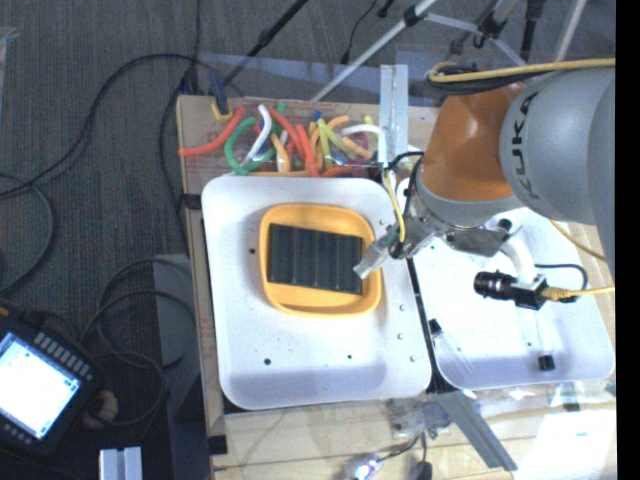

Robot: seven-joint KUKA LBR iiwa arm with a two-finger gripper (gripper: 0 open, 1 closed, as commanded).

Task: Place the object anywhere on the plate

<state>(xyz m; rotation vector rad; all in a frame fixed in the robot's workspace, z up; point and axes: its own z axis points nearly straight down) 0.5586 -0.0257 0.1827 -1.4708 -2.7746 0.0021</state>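
A yellow plate (272, 296) with rounded corners lies in the left white bin (300, 368). A dark, ridged rectangular object (310, 256) lies flat on the plate and covers most of its middle. My gripper (372, 260) reaches in from the right and hangs over the plate's right rim, right at the dark object's right edge. The grey wrist and orange band (470, 158) above it hide the gap between the two bins at the back.
The right bin (570, 358) holds a small black cylinder with a yellow cable (508, 286) and a tiny black piece (545, 362). Coloured tubes (290, 138) are heaped behind the left bin. A metal post (393, 103) stands at the back.
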